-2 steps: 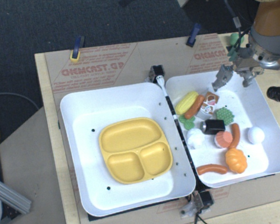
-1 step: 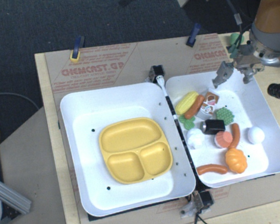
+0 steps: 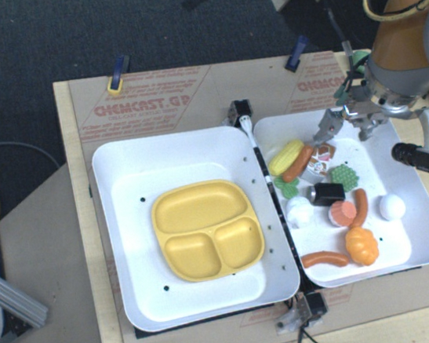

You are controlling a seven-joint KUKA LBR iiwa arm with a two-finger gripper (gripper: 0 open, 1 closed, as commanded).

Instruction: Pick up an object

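At the upper right of the frame the hand (image 3: 344,126) hangs over the right bin (image 3: 421,218), above the toy food; its grip I cannot tell.

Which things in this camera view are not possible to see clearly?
- Gripper: small and dark over the right bin; finger state unreadable.
- Arm: cut off by the right edge.
- Small packet: its print is too small to read.
- Green toy: partly hidden under the sausage.
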